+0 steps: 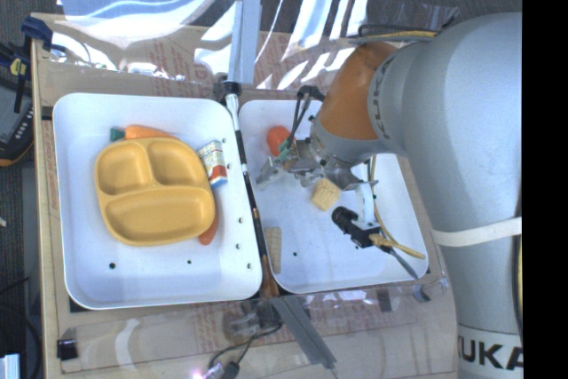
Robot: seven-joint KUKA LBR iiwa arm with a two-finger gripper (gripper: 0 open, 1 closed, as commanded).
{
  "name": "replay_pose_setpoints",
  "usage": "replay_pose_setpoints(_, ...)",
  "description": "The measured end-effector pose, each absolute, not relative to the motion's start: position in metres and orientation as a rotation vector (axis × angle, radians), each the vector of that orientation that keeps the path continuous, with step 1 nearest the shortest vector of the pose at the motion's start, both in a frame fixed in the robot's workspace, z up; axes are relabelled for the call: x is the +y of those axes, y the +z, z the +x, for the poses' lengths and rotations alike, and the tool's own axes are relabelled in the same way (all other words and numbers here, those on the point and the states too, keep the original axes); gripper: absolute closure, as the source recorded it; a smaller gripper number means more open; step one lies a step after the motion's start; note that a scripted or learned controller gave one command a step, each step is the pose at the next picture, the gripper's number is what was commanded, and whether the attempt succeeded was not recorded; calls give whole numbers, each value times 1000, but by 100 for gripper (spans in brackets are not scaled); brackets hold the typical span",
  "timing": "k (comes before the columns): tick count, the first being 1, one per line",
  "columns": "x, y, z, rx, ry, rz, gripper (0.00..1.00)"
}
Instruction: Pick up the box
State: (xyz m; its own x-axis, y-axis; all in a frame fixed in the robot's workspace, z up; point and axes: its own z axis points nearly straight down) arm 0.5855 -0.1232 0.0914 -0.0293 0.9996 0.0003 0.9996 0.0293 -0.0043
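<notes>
The big grey arm (461,146) loomed closest to the lens, its orange band bent over the right bin (293,275), and the gripper (306,166) sat low there; whether it was clamped or spread, I couldn't tell from this angle. Just beside it lay the small tan box (325,194), apparently not held. An orange-red object (279,138) sat near the wrist. In the left bin (80,271), a yellow tray (155,191). Best play, I judged: centre over the box, descend squarely, grip its short sides
</notes>
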Motion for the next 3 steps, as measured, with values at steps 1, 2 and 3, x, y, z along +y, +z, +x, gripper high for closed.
replay_pose_setpoints(1, -165, 92, 657, -2316, 1, -2120, 0)
replay_pose_setpoints(2, -162, 102, 658, -2324, 2, -2108, 100)
replay_pose_setpoints(3, -105, 219, 643, -2333, -1, -2104, 100)
